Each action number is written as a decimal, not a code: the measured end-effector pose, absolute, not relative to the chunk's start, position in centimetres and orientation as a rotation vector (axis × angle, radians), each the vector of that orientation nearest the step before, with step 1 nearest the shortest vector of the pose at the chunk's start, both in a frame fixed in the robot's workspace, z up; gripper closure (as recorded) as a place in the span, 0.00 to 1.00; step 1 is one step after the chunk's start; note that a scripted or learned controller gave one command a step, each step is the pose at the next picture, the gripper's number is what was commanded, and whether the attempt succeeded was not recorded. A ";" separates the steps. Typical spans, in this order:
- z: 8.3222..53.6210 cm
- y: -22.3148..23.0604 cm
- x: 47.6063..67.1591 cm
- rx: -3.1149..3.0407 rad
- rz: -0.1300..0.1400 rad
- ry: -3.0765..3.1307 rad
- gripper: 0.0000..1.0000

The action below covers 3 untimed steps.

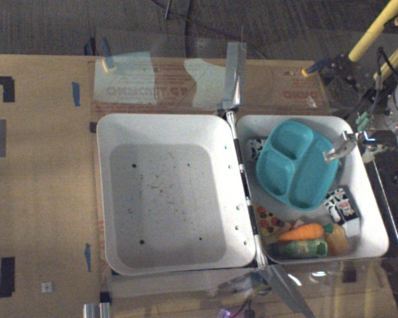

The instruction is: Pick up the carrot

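While the carrot [302, 232] lies untouched at the near side of the right bin [378, 234], just below the teal plate [297, 164], the step is the approach. The gripper [339, 150] hangs at the plate's right edge; whether it is apart or together, I cannot tell. Next, I judge, it must travel down past the plate to the carrot.

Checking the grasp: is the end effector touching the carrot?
Apart. The camera view shows the end effector up at the teal plate's right edge, with the carrot lying well below it near the bin's front wall.
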State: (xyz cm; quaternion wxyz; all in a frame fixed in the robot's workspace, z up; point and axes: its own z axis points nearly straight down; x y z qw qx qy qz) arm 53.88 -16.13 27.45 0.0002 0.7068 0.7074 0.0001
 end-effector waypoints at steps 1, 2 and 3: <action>14.7 -11.3 51.7 2.041 0.000 2.389 0.00; 9.4 -9.7 48.6 2.105 0.021 2.306 0.00; 10.4 -9.4 48.8 2.100 0.031 2.307 1.00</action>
